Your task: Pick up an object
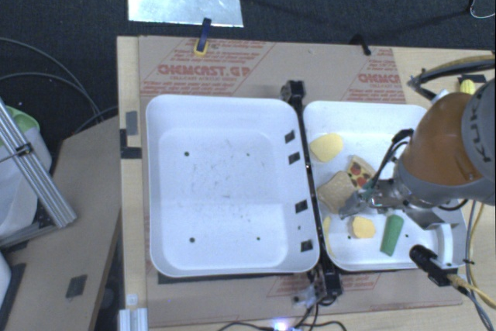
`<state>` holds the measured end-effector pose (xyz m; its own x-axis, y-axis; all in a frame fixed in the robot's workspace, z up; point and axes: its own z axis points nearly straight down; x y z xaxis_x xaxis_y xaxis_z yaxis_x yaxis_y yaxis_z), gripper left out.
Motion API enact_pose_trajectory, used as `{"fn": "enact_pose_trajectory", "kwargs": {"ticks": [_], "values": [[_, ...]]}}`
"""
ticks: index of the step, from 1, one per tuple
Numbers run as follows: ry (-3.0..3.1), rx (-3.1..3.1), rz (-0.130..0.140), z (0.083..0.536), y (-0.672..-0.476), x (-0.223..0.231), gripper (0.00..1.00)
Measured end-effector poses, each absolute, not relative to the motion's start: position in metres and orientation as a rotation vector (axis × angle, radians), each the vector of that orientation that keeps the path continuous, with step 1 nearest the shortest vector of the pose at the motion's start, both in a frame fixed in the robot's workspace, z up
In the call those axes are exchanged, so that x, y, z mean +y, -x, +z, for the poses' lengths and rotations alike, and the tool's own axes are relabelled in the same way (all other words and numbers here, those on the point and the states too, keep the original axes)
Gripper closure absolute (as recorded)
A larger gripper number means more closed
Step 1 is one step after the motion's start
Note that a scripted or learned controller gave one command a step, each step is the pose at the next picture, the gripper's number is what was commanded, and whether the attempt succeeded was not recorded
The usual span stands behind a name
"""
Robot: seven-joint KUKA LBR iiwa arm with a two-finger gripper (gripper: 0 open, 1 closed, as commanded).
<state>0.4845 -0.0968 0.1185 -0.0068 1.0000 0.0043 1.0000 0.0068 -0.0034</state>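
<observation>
In the right bin (353,116), near its front wall, a green cylinder (391,234) lies beside a small yellow piece (362,227). Just behind them the gripper (358,201) is low over a tan flat object (336,190); whether the fingers are wide or narrow I cannot tell. A patterned item (359,170) sits just beside the tan one, and a yellow lemon-like object (326,146) lies farther back. The left bin (163,120) stands beside, on the same surface (325,62).

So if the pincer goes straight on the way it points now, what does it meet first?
Probably the tan sponge-like block: the pincer points left and slightly down, right at the block's edge. Its height above the block is unclear from this slanted view, so it might instead pass over.
</observation>
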Motion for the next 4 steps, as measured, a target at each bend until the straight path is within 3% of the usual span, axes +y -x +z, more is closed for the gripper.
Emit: {"fn": "enact_pose_trajectory", "kwargs": {"ticks": [1,2,3,4], "values": [[2.216,-2.229,-0.006,0.086,-0.54,-0.108,0.0],[2.219,-2.219,0.002,0.084,-0.484,-0.11,0.0],[2.221,-2.225,-0.005,0.095,-0.488,-0.11,1.0],[2.213,-2.236,-0.01,0.189,-0.488,-0.029,1.0]]}}
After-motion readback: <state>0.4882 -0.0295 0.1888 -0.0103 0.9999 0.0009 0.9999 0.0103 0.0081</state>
